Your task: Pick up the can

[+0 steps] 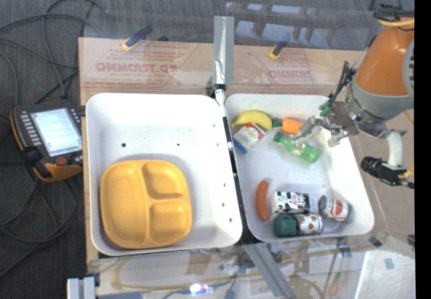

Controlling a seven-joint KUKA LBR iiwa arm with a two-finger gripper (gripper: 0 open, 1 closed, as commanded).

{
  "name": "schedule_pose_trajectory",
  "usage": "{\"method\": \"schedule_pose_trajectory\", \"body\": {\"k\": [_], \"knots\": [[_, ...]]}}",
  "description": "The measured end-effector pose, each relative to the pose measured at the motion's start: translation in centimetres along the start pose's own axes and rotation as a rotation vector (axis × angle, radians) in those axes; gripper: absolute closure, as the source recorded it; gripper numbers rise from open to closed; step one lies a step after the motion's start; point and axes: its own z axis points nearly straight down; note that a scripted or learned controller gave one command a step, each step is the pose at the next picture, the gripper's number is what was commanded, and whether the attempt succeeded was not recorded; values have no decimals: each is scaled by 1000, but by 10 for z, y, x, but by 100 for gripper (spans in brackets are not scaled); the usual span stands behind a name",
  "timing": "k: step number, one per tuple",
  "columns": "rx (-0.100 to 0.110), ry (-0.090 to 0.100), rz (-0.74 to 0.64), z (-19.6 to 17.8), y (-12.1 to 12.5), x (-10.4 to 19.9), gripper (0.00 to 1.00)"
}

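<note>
We look down on a desk (101, 65) carrying two shallow white bins side by side, with the grey and orange arm (387, 69) reaching in from the right of the frame. Its tool (323, 126) sits over the upper right part of the right bin (360, 207), just above and beside a green bottle (300, 149) that lies on its side; we cannot tell from this slant whether the tool is apart or together, and we see nothing held in it. The can (335, 208), red and white with a silver end, lies on its side near the lower right corner of the same bin, well below the tool and apart from it. Close to the can we see a black and white carton (291, 201), a second red and white container (310, 224) touching a dark green object (285, 225), and an orange sausage-shaped piece (262, 199). Higher in that bin lie a banana (252, 118), a small boxed item (248, 137) and an orange piece (291, 125). The left bin (135, 109) holds a yellow divided tray (145, 203). By our judgement the pick is not yet begun: the can rests untouched in the bin, and the approach, the grasp and the lift all remain to be done.
</note>
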Motion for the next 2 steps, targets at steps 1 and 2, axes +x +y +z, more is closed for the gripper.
{"method": "schedule_pose_trajectory", "body": {"k": [1, 2], "knots": [[-2, 5, 96, 100, -63, -53, 0], [-26, 4, 92, 109, -72, -52, 0]]}}
